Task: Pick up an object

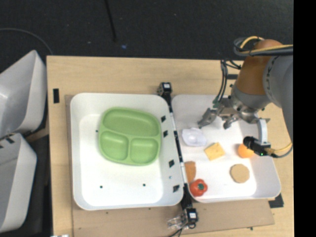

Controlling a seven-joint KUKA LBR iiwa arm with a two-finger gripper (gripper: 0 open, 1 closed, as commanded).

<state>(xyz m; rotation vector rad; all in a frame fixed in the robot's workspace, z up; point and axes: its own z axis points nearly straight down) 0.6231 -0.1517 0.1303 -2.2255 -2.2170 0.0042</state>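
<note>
You will see the gripper (217, 117) hanging over the far part of the right bin (266, 186), its two fingers spread wide with nothing between them. Just below it and slightly to its left lies a pale, translucent white object (193, 137); a yellow cheese-like wedge (214, 151) sits a little nearer the camera from there. To the gripper's lower right an orange ball (244, 150) rests beside a round tan cookie (240, 173). Further down-left, against the dividing wall, you find an orange-brown piece (190, 170) and a red tomato (198, 187). Well to the gripper's left, the left bin (84, 181) carries a green divided plate (130, 136). No writing or brand mark is legible on anything.
</note>
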